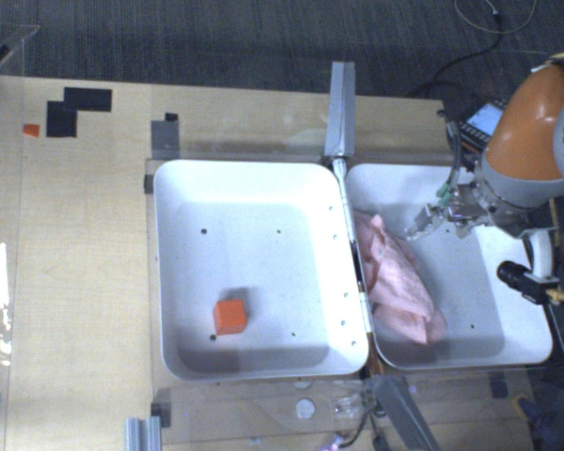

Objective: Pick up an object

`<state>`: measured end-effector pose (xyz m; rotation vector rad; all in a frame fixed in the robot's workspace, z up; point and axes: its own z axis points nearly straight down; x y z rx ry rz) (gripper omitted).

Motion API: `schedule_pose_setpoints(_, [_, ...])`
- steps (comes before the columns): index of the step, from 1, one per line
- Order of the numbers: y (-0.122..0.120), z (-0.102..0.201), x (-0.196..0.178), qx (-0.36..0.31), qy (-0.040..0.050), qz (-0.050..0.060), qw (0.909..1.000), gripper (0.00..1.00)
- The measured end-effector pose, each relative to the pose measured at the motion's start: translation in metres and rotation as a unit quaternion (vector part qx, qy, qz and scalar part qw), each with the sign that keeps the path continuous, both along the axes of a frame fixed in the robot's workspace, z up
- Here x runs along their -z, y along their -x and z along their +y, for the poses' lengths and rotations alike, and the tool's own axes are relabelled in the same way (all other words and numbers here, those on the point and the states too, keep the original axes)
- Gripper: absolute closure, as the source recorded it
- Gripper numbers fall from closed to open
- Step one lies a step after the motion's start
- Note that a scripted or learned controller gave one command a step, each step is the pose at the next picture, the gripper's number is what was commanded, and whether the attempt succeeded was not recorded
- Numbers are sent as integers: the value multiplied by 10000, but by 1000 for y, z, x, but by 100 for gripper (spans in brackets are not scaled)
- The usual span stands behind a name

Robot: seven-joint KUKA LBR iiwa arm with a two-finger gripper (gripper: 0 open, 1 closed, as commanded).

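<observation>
The bench carries two white bins side by side. In the right bin lies a pink cloth, crumpled and stretched along the bin's left wall, with its long axis running from the upper left, near the divider, down toward the lower right. In the left bin sits a small orange block, near the lower edge, well apart from the arm. The arm reaches in from the right, and its gripper hangs over the upper part of the right bin, just beside the top end of the cloth. Its fingers look spread a little apart with nothing between them, though they are small and not sharp in the view, so this is my best reading. The cloth is clearly the nearer thing: it lies to the left and below the gripper in the view, very near. In my judgement the next move needs only a short shift toward the cloth's middle and a descent, while the block would ask for a crossing over the divider into the other bin.
</observation>
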<state>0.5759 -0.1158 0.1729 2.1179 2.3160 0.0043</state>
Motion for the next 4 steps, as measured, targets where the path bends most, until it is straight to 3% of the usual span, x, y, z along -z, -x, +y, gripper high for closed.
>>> schedule_pose_setpoints(1, [15,-5,80,-1412,18,-73,9899,0])
schedule_pose_setpoints(2, [15,-5,80,-1412,18,-73,9900,0])
schedule_pose_setpoints(3, [-23,14,80,-926,20,-80,9957,0])
schedule_pose_setpoints(4, [47,18,79,-1802,42,-107,9836,0])
